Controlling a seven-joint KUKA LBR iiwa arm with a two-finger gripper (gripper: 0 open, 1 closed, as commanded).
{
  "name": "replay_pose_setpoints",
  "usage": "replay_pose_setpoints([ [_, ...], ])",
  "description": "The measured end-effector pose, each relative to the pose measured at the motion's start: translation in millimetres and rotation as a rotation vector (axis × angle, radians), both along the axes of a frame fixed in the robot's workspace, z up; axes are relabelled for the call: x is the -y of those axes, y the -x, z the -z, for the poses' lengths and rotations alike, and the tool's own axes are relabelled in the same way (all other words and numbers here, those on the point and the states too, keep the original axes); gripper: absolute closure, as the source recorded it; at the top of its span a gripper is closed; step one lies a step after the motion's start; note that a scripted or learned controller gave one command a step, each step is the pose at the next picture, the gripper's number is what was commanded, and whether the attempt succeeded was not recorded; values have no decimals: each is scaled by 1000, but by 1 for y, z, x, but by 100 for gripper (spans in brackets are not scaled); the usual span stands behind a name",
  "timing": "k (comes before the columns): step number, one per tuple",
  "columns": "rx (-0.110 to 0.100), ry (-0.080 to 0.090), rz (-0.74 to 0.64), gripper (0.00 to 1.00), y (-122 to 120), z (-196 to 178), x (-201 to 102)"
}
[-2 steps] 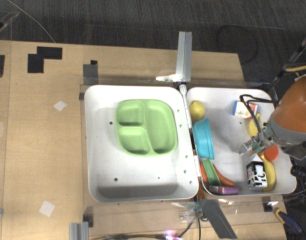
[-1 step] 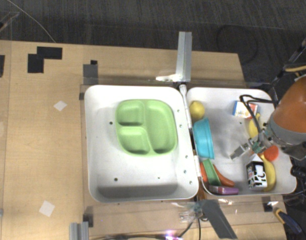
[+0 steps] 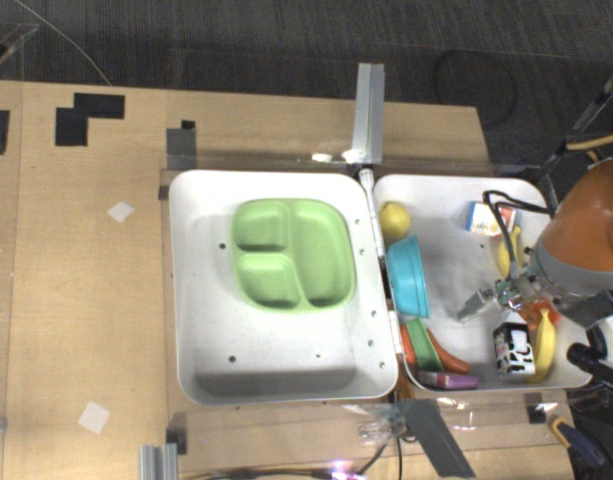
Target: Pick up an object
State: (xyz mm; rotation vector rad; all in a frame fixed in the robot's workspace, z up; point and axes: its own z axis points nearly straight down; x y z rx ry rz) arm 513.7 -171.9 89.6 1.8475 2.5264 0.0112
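My gripper (image 3: 489, 300) hangs low over the middle of the right bin (image 3: 451, 258), below the arm's orange band (image 3: 589, 220). It is above bare bin floor, just left of a black-and-white can (image 3: 513, 350) and a banana (image 3: 545, 344). To the gripper's left a blue bowl (image 3: 408, 276) leans on its side against the bin's left wall. A yellow lemon (image 3: 394, 218) lies at the bin's back left. Nothing is visibly held.
A green divided plate (image 3: 291, 253) lies in the left bin (image 3: 201, 298). An orange carrot-like piece (image 3: 429, 347) and a purple marker (image 3: 448, 379) lie at the right bin's front. A small white-and-blue box (image 3: 480, 217) sits at its back, under a black cable.
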Motion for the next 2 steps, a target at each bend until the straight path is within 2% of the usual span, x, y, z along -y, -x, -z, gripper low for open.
replay_pose_setpoints([
  [1, 3, -1, 128, 0, 21, 0, 16],
  [2, 3, 3, 226, 0, 22, 0, 1],
])
